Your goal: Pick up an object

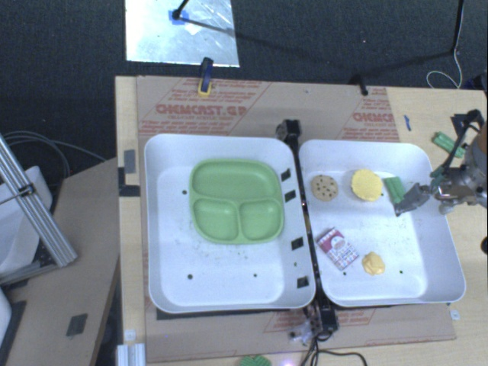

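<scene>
In the right bin [438, 239] lie a brown speckled cookie [325, 187], a round yellow piece [367, 184], a small green block [393, 186], a red and white packet [337, 248] and a small yellow lump [373, 263]. My gripper [406, 203] reaches in from the right edge and hangs over the right bin's upper right part. Its tip is just beside the green block, to the block's lower right. I cannot make out whether it touches the block.
The left bin [164, 265] holds a green divided plate [235, 201]. A black divider with clips [301, 204] runs between the bins. A green item [444, 139] and cables lie on the bench at the right, beyond the bin.
</scene>
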Tool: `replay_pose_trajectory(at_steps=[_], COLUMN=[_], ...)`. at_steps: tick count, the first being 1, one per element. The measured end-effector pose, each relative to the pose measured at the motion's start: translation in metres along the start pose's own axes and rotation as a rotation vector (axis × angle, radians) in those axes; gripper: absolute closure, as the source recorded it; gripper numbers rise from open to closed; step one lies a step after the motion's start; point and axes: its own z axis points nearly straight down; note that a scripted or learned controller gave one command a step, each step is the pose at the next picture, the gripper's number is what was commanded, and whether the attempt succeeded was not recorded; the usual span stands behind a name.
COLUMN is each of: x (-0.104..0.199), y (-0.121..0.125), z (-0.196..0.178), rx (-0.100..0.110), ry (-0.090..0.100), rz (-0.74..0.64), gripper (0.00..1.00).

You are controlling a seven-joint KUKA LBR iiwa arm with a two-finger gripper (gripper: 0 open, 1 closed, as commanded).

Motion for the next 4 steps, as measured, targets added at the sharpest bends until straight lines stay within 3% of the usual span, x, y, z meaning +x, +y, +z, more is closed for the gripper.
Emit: replay_pose_trajectory(at_steps=[1, 2, 3, 4], x=[-0.017, -0.027, -0.034, -0.013], y=[0.074, 0.132, 0.126, 0.163], z=[0.035, 0.096, 0.145, 0.157], rx=[-0.003, -0.005, -0.011, -0.011], ry=[-0.002, -0.003, -0.004, -0.003], rz=[-0.004, -0.004, 0.0, -0.004], gripper=[0.0, 0.0, 0.0, 0.0])
